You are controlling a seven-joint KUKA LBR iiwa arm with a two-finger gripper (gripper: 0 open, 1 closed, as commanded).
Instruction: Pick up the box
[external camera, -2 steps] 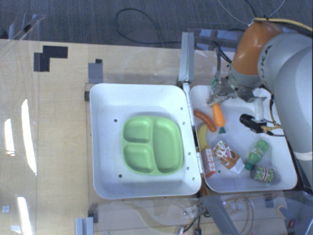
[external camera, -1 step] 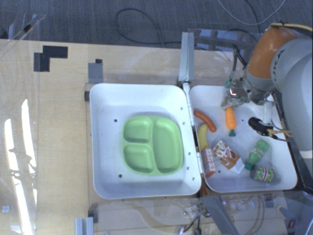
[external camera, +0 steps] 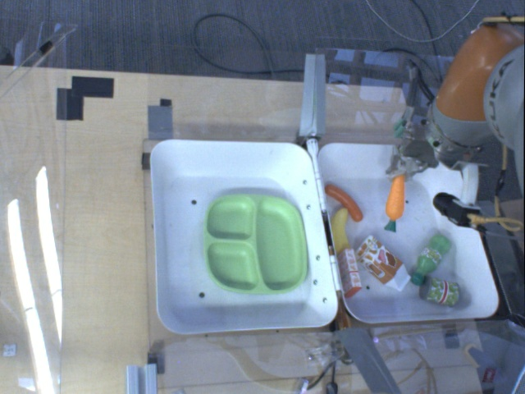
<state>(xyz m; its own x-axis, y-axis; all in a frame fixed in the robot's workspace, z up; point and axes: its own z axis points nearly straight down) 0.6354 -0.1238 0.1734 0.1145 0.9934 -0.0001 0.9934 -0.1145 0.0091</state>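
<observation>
Arm: the grey arm with its orange band reaches over the far corner of the white bin point(external camera: 361, 164) on its own side of the tabletop point(external camera: 98, 220).
End effector: the end effector point(external camera: 408, 161) hangs close above the top of a carrot point(external camera: 395, 198). From here I cannot tell whether it is released or clenched, and I see nothing clearly caught in it.
Box: the box point(external camera: 379, 260) lies flat and skewed on the floor of that same bin, toward the bin's camera-side edge and well apart from the end effector.
Neighbours of the box: 1 small red packet point(external camera: 351, 272) lies just beside it on the divider side. A green bottle point(external camera: 431, 256) and a can point(external camera: 440, 291) lie near it on the arm's side. A sausage point(external camera: 344, 203) and a banana point(external camera: 339, 229) lie along the divider wall.
Other bin: the second white bin point(external camera: 176, 220) holds 1 green plate point(external camera: 254, 242) with 3 compartments.
Progress: I judge the pick not yet begun. The box rests untouched.
Left to do: travel from the far corner toward the camera-side edge, come down over the box, take hold, lift.
Writing on the box: red, brown and white print, too small to read.
Writing on the can: a red and green label, no legible words.
</observation>
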